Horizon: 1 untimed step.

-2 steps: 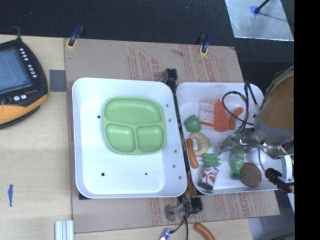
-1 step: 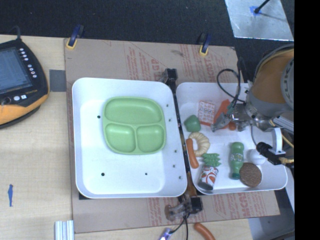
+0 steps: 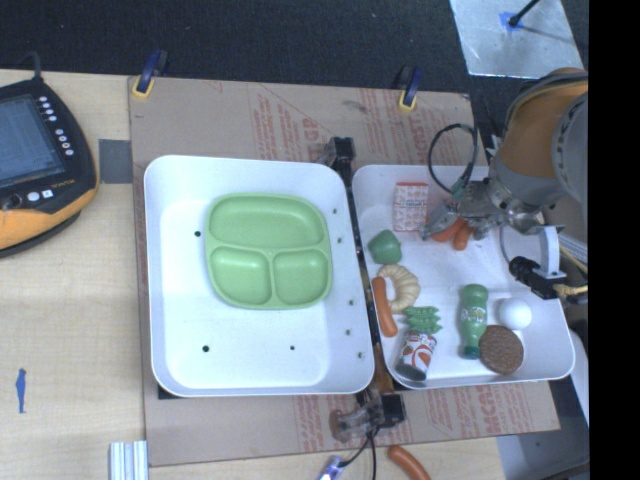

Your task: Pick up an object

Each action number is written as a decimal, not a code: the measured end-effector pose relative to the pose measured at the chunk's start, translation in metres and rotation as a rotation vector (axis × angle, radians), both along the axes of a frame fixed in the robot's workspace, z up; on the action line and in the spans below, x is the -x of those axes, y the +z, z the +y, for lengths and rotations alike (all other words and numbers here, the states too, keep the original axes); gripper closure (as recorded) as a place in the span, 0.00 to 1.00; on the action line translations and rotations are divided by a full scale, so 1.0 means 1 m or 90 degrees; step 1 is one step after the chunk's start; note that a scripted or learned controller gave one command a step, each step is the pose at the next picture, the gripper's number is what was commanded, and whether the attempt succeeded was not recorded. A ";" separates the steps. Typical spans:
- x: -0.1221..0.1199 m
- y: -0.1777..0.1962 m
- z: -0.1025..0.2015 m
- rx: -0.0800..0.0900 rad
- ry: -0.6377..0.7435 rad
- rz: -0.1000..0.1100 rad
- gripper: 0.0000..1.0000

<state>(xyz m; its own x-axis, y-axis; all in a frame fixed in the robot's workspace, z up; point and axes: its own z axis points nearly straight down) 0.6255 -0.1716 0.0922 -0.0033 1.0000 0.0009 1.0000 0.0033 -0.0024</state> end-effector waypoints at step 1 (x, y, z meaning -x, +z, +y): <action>-0.030 0.000 -0.006 -0.002 0.001 0.006 0.00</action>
